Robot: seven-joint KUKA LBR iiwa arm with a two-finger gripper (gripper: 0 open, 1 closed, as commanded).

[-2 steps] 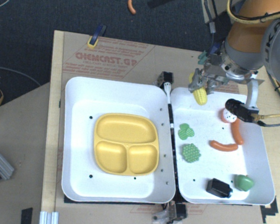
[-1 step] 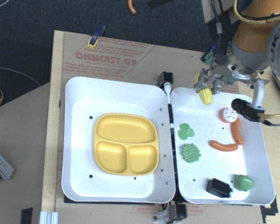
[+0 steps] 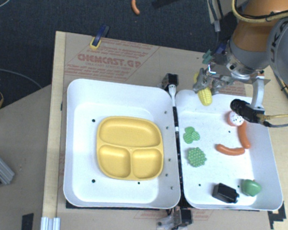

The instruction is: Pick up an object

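- My gripper (image 3: 208, 86) hangs over the far left corner of the right bin (image 3: 274, 175), with the toy corn cob (image 3: 205, 97) between my fingertips; I judge my jaws closed on it, its lower end sticking out below.
- The cob looks like light, hard plastic, bumpy but slick, so it could twist or slide out.
- Best hold is across its middle, squeezing the short width; I seem to have it near the top end.
- Two sausages (image 3: 231, 149), green pieces (image 3: 196, 156) and a black block (image 3: 225, 193) lie well apart.
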